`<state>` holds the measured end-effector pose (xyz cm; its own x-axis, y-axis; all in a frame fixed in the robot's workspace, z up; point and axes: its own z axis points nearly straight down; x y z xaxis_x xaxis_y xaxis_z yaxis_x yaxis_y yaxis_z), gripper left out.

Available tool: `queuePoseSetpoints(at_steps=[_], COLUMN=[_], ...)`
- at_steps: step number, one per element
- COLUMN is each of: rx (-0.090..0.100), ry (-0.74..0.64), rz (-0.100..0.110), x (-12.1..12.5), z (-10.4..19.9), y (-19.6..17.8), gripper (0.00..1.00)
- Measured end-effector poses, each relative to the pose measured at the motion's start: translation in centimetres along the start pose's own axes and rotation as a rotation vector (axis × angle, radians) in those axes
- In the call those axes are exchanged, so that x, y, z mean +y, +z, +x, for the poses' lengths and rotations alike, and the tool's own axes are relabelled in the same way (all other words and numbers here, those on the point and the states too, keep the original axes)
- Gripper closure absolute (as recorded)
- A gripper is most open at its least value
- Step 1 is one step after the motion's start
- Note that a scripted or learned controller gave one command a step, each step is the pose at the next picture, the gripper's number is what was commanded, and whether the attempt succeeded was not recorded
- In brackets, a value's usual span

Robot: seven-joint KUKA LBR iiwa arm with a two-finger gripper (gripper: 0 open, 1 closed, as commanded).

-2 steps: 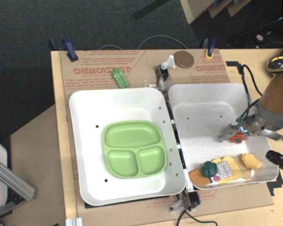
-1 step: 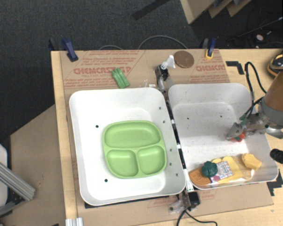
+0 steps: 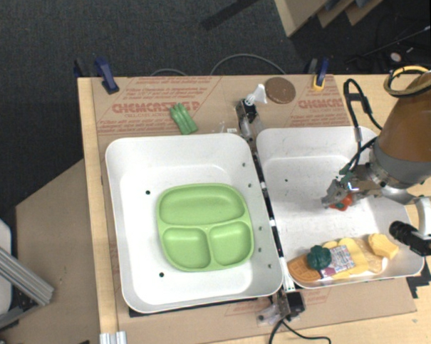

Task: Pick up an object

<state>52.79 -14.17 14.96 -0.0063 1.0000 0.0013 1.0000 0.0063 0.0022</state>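
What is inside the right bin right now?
The right bin holds a pile of small objects at its near edge: yellow pieces, a dark green one, a patterned packet. The gripper sits low mid-bin with something red at its tip. What lies beneath the pile is covered.

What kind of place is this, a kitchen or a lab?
Likely a robotics lab: an arm reaches over two white bins on a clamped cardboard-topped bench, with cables and carpet around.

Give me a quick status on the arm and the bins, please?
Gripper low in right bin, over a small red thing; grasp unconfirmed. Toys piled at that bin's near edge. Green divided plate in left bin, out of the way.
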Motion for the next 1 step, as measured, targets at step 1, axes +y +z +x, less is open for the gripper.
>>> queuePoseSetpoints(at_steps=[1], rx=[0.0], ry=[-0.002], rz=[-0.003], x=[3.51], z=[6.64], y=[-3.72], gripper=[1.0])
